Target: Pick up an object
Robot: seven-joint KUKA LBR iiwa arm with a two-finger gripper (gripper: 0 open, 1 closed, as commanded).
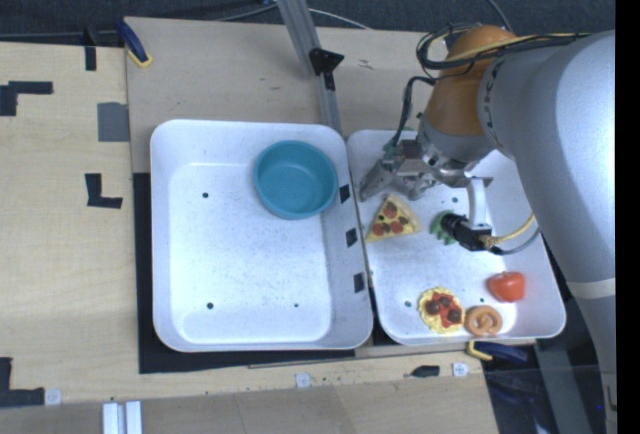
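A pale wooden counter [230, 72] bears two white bins. The arm [560, 122] reaches in low; its jaws hang just above the pizza slice [392, 220]. I cannot tell their opening.

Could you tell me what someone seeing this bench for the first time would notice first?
Probably the big grey arm with its orange band, reaching in from the right over the right bin. Its gripper hangs just above a toy pizza slice. The blue bowl stands out too, alone at the back of the left bin.
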